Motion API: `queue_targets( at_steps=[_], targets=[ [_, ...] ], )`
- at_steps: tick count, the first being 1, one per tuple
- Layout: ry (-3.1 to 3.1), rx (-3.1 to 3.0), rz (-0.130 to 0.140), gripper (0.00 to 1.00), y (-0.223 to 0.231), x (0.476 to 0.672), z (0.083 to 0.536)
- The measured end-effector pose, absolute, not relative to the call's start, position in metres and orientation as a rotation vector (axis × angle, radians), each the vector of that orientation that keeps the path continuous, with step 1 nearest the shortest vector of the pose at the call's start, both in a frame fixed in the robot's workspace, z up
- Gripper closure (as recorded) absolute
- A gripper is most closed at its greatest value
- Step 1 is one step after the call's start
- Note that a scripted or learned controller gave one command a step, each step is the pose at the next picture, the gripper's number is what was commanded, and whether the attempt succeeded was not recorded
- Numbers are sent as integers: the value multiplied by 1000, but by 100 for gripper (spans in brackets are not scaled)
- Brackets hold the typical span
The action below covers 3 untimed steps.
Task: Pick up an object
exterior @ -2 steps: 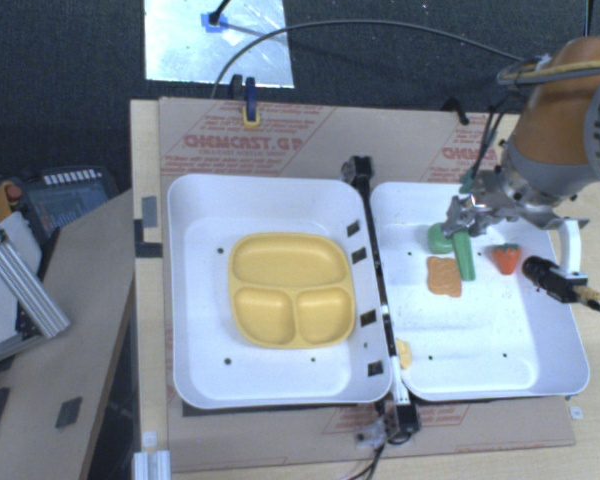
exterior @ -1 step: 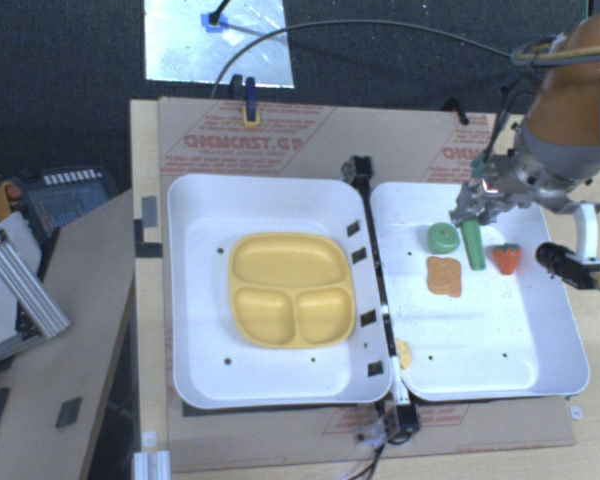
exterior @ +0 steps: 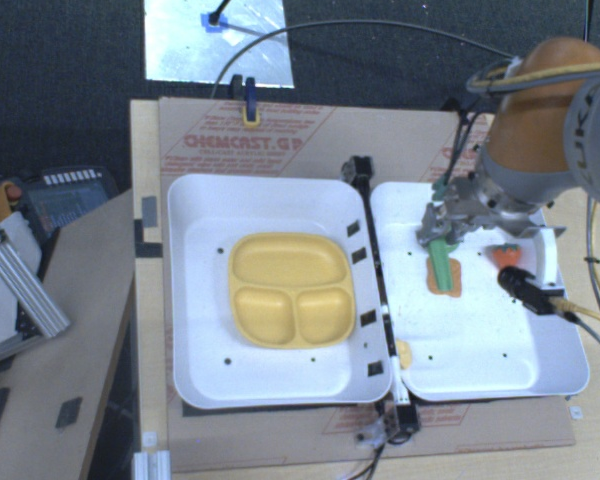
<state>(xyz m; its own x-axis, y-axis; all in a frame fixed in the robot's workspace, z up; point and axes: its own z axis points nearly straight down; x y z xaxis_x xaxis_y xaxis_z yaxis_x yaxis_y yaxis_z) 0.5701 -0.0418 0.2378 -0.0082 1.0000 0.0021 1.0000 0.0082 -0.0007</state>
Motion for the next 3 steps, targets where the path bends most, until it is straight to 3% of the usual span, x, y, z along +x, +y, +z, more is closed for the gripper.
queue_targets(
  at_steps=[2,3],
  targets=[
    [-2230,-2210,-2,100,52,533,218],
    [-2231,-2209,-3,100,93,510,229]
  ],
)
